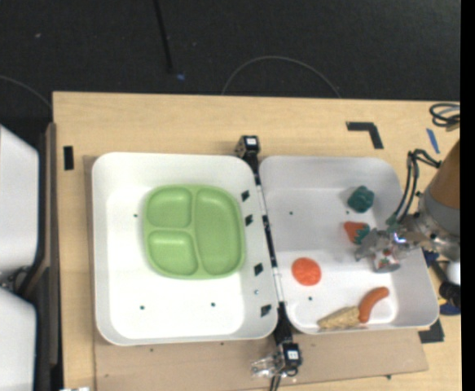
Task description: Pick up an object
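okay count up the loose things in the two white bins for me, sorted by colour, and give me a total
Green: 2, the divided plate in the left bin and a teal-green piece in the right bin.
Orange or red: 3, a round piece, a sausage shape and a small piece by the gripper.
Tan: 1, a cone-like piece.
Total: 6

Loose objects in the right bin

A teal lump [361, 198] sits in the frame's right-centre; below it a small orange-red piece [354, 231], further down-left a round orange-red disc [306, 271], and at lower right a curved orange sausage [373, 302] touching a tan wedge [339, 319].
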Available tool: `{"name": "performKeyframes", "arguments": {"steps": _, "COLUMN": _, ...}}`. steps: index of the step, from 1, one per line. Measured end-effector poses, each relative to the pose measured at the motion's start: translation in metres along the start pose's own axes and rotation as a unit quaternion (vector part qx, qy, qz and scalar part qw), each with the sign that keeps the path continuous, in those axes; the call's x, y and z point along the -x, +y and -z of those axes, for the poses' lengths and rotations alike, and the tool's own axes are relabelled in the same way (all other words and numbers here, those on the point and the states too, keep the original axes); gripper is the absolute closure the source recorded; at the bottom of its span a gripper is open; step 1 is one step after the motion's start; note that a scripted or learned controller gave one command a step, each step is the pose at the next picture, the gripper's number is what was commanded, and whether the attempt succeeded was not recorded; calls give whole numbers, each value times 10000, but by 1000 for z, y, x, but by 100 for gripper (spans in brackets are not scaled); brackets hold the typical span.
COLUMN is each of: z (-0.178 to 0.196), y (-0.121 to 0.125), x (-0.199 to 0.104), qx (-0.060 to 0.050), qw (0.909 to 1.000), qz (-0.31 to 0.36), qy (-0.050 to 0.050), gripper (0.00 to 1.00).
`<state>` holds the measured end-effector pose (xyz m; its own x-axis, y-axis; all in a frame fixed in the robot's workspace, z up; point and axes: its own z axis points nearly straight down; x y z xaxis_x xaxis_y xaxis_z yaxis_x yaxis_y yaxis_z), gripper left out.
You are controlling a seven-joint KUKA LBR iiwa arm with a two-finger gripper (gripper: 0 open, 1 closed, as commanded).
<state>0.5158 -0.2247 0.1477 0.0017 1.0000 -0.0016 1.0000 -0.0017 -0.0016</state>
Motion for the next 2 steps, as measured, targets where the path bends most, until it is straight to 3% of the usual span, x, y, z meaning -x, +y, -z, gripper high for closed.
{"name": "performKeyframes", "arguments": {"steps": 1, "z": 13, "y": 2, "x": 1, "qx": 34, "qw": 10000, "qz": -6, "qy": -7, "gripper": 100}}
{"name": "performKeyframes", "arguments": {"steps": 2, "z": 60, "y": 7, "x": -4, "qx": 42, "qw": 10000, "qz": 27, "qy": -6, "gripper": 100}}
